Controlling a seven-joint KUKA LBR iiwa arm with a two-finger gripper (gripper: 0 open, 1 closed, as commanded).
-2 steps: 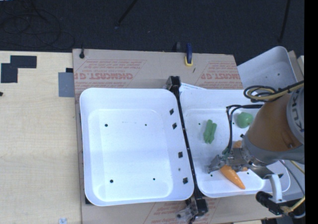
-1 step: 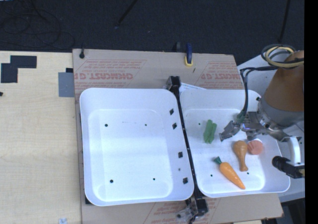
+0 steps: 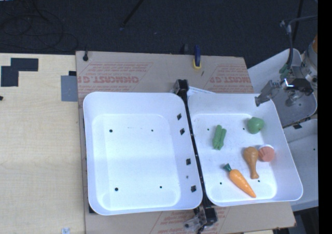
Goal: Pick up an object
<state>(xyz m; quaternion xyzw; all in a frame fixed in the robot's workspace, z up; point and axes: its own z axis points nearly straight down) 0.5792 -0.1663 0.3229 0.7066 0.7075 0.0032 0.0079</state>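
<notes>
The arm (image 3: 303, 80) was grey metal with dark joints, thin cables looping above it, and a green-tinted fitting.

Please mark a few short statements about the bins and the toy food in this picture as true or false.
1. The carrot lies in the right bin. True.
2. The gripper is holding the green ball. False: the ball lies in the bin, apart from the gripper, which is over the bin's upper right corner.
3. The drumstick touches the pink piece. True.
4. The green pod is in the left bin. False: it lies in the right bin.
5. The carrot's leafy end points toward the bins' divider. True.
</notes>
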